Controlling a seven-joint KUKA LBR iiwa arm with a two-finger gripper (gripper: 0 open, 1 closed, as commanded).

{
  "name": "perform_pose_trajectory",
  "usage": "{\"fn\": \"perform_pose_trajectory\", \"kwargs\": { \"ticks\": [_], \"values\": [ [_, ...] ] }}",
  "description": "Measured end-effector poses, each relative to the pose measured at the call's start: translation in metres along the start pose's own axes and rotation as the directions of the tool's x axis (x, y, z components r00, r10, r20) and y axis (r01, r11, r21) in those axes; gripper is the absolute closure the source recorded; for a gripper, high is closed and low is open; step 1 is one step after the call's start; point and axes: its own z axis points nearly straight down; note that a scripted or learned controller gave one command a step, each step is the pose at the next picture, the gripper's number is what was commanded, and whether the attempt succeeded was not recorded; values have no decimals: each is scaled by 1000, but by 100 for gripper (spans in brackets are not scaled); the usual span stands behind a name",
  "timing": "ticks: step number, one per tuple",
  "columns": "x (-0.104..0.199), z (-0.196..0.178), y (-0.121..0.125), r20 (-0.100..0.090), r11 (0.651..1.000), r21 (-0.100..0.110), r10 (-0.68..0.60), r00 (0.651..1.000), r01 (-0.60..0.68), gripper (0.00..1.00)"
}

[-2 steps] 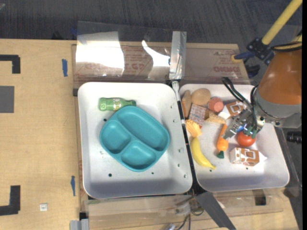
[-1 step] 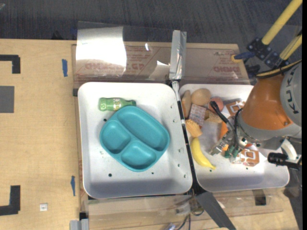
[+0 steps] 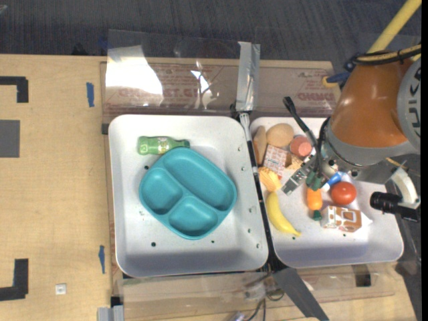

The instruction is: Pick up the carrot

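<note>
My hand [image 3: 302, 176] hovers in the right bin [image 3: 384, 246], just beside the carrot [image 3: 314, 200], which lies between banana [image 3: 280, 214] and tomato [image 3: 344, 192]. How it stands, I cannot tell. The carrot looks light, stiff, smooth plastic; I'd pinch its thick middle.

My counter [image 3: 53, 179] is pale wood, marked with black tape corners [image 3: 17, 89] and small blue tape strips [image 3: 89, 93]. Behind it I see dark grey carpet [image 3: 200, 5]. A clear plastic sheet [image 3: 180, 79] and a cardboard strip [image 3: 287, 92] lie along its far edge.
</note>
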Motion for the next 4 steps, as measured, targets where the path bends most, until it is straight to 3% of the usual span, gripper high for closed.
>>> {"fn": "perform_pose_trajectory", "kwargs": {
  "ticks": [1, 2, 3, 4],
  "values": [
    [-20, 31, -46, -9, 889, 7, -458, 889, 458, 100],
    [-19, 30, -45, -9, 888, 7, -459, 888, 459, 0],
    [-77, 139, -50, 3, 908, 4, -419, 908, 419, 0],
    [-4, 42, -30, -2, 990, 5, -140, 990, 140, 0]
  ]
}}
